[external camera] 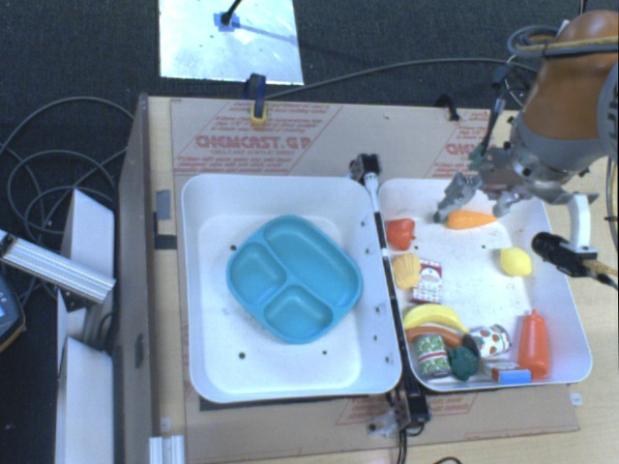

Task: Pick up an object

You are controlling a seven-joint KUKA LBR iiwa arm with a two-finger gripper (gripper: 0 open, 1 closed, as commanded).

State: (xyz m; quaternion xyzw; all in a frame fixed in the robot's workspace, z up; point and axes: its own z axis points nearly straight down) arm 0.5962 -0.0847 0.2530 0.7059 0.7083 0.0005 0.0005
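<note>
Claw [481, 197]: fingers seen spread, nothing gripped | small orange carrot-shaped toy [471, 220]: lying just beneath | shallow white right-hand bin [571, 327]: hovered over

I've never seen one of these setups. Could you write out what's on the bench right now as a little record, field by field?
left bin: holds a blue divided plate
right bin: holds toy foods and small items
near the end effector: orange carrot, lying on the bin floor
other items: yellow lemon, banana, orange bottle, red piece
arm: reaches in from the right
end effector: over the right bin's far end, just above the carrot
held object: none visible
</note>
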